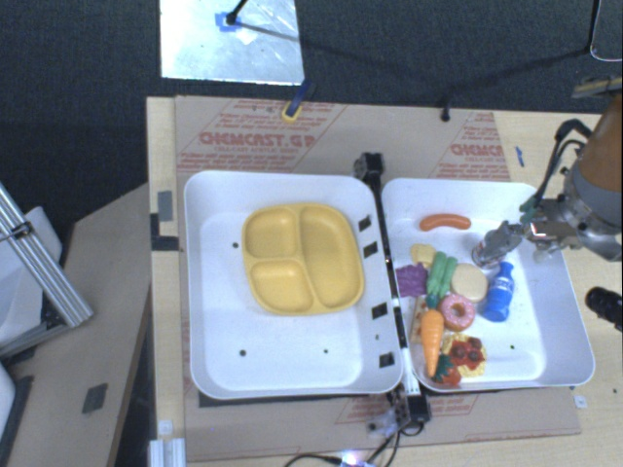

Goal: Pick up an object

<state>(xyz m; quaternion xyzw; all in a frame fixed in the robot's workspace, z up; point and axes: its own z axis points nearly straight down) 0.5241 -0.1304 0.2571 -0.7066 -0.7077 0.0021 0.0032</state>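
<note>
The grey metal hand (490, 246) hovers low in the right white plastic bin (555, 353); its state cannot be told. Just below lie a round beige toy bun (470, 282) and a small blue plastic bottle (498, 294). Judged light, rigid, slippery; grasp the bottle across its body

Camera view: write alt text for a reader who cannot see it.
A grey robot arm reaches in from the right, its pincer hovering over the right white bin beside a pile of toy food: a sausage, blue bottle, donut and carrot. The left bin holds a yellow divided plate.
</note>
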